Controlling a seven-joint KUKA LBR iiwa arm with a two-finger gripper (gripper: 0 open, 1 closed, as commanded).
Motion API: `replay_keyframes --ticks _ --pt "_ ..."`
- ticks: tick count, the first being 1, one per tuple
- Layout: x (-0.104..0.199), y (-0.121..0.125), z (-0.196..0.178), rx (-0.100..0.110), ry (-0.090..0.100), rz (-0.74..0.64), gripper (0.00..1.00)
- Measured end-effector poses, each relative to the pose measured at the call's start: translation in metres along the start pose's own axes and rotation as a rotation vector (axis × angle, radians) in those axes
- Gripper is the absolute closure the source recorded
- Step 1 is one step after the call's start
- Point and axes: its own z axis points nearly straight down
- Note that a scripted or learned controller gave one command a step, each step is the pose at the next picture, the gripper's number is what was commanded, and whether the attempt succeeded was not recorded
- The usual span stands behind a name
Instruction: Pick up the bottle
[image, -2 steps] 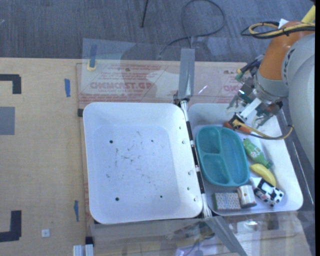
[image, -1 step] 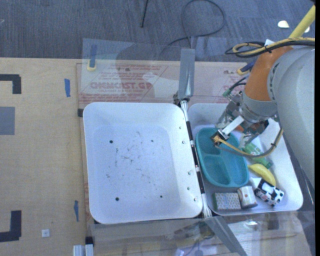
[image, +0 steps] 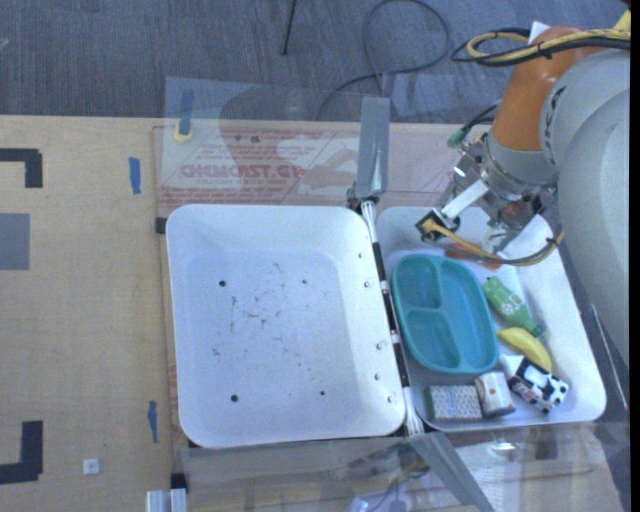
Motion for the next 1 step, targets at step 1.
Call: replay_keyframes --ticks 1 --pt "-0.0252 0.0032 0.052 0.002 -0.002 0.033 0.0"
